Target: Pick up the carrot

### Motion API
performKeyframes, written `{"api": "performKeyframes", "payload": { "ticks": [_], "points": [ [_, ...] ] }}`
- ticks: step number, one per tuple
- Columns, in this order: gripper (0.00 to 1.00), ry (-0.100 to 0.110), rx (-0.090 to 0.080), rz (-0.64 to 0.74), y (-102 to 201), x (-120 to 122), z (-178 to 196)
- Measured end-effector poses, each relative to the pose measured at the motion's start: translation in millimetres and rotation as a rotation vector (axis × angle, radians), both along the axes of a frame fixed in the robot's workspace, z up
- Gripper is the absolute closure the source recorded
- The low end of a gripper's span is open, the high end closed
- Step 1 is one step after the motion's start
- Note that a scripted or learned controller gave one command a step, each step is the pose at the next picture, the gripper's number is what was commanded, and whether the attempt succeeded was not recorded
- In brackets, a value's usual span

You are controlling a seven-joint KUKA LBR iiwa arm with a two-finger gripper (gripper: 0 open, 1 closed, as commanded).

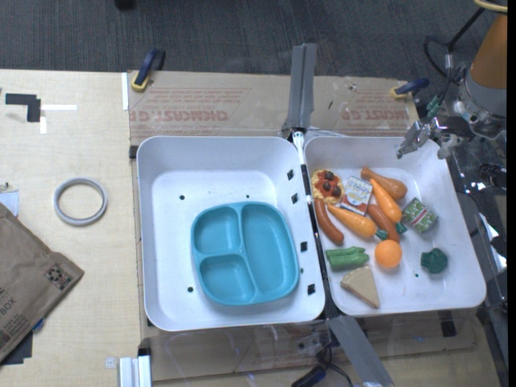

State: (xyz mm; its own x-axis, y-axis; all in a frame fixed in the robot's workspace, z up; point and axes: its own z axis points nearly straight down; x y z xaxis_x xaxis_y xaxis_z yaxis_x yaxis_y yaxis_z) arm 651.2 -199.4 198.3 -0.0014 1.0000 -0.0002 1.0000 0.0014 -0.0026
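A blue tray fills the left bin; the carrot lies among toy food.

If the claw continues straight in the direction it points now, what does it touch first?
The claw points left and downward over the upper right corner of the right white plastic bin. Probably it meets the bin's bare floor first, short of the orange toy carrot; depth is unclear.
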Motion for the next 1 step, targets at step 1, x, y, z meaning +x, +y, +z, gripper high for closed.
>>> {"api": "performKeyframes", "payload": {
  "ticks": [1],
  "points": [
    [0.0,-0.007,-0.003,0.047,12.9,-8.5,-103.8]
  ]
}}
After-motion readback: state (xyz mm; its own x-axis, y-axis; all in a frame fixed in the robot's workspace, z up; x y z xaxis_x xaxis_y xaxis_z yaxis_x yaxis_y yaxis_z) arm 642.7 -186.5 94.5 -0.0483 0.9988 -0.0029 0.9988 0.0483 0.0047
